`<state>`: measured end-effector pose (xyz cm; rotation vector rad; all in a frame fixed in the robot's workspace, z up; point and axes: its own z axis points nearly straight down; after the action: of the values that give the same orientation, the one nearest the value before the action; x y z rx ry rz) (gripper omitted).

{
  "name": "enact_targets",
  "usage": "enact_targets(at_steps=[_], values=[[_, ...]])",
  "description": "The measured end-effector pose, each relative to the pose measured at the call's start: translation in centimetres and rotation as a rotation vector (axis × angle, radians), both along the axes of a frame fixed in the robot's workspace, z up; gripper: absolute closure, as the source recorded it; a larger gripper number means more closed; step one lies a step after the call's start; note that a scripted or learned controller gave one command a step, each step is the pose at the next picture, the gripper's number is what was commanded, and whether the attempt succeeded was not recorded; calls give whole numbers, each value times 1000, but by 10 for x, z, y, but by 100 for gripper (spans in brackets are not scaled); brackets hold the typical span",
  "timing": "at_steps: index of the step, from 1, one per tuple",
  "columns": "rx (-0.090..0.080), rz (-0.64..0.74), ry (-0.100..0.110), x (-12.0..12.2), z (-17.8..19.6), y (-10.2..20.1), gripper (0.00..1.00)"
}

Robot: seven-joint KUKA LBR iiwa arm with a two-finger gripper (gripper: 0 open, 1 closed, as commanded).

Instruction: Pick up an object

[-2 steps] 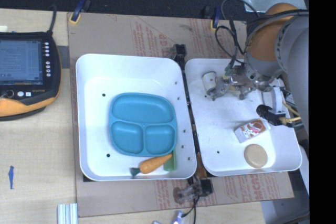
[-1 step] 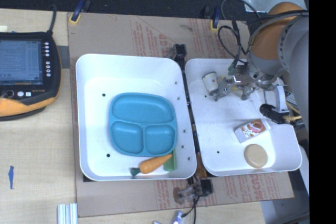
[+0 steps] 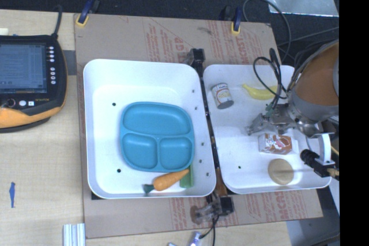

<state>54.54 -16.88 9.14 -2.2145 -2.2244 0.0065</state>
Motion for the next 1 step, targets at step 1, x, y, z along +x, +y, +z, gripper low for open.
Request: enact_targets(at_steps=[1], values=[[1, -2, -4, 75, 1, -9, 0]])
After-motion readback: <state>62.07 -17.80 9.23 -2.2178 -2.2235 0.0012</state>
